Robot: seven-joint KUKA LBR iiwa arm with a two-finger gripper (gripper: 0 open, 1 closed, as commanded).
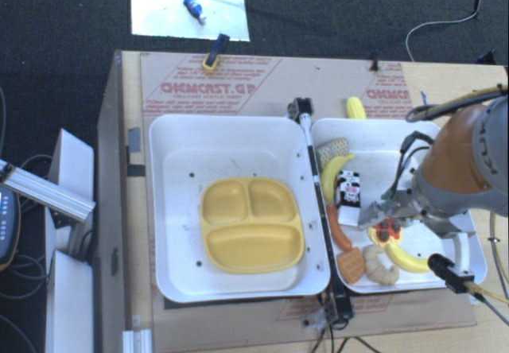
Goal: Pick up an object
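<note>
The right bin [445, 130] holds several small items. A yellow banana [335, 174] lies by its left wall, below a pale speckled piece [334, 149]. Beside the banana is a black-and-white block [347, 187]. Lower down lie an orange-red sausage shape [339, 232], a tan cracker [350, 265], a beige lump [381, 265] and a second banana [406, 259]. A small red-and-black item [388, 230] sits right under my gripper [376, 214], which hangs low over the bin's middle. The arm comes in from the right and hides the bin floor behind it.
The left bin [171, 184] bears a yellow divided plate [251, 224]. Another yellow piece [355, 109] lies on the board just behind the right bin. A black clamp [301, 110] stands where the two bins meet.
</note>
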